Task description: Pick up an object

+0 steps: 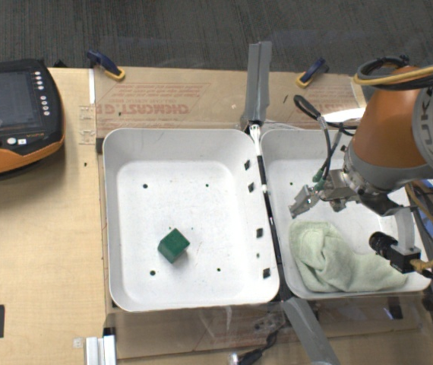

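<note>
Arm [399, 128] enters from the right, grey body with the orange band bulging over the right bin [277, 226]. Wrist bends down and toward the left, so the tool [305, 201] points at a slant into the middle of that bin. Cables loop off the wrist above it; a black fitting hangs off the arm's lower side near the bin's right rim.

Tool tip sits low, just above the upper left edge of the pale green cloth [338, 257]. Metal fingers [301, 204] look spread a little, nothing seen between them; exact gap hard to read at this size. Whether the tip touches the cloth cannot be told.

Cloth lies crumpled along the front of the right bin, bunched higher at its left end, spreading flat toward the right corner.

Left bin [118, 204] holds one small green block [174, 245], resting on the floor of the bin, front of centre, turned slightly askew to the walls. Well apart from the tool, with the divider between the bins in between.

Worktop [42, 265] is light brown board. A control pad [11, 124] with a dark screen and orange edge sits at far left. Two clamps [106, 65] grip the board's back edge.
</note>
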Robot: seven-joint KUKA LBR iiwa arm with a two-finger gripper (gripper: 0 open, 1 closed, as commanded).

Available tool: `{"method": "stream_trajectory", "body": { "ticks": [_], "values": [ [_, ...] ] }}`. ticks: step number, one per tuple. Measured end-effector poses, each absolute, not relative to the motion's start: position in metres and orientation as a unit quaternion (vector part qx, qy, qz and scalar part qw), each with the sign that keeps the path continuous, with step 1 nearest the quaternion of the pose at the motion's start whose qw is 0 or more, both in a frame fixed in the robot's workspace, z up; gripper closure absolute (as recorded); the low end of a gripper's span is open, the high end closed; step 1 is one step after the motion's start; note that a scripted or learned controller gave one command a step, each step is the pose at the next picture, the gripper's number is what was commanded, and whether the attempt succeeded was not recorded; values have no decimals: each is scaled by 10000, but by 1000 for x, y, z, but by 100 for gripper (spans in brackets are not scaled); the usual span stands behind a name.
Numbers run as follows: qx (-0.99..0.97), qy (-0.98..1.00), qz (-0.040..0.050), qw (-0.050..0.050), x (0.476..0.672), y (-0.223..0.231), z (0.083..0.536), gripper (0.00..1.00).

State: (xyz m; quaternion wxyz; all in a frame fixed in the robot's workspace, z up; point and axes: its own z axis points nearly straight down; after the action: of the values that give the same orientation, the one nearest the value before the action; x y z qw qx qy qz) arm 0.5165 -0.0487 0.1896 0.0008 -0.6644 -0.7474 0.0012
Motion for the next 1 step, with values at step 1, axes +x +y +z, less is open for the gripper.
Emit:
{"method": "stream_trajectory", "body": {
  "ticks": [1],
  "values": [
    [-7566,-6539,32,17,498,42,189,0]
  ]
}}
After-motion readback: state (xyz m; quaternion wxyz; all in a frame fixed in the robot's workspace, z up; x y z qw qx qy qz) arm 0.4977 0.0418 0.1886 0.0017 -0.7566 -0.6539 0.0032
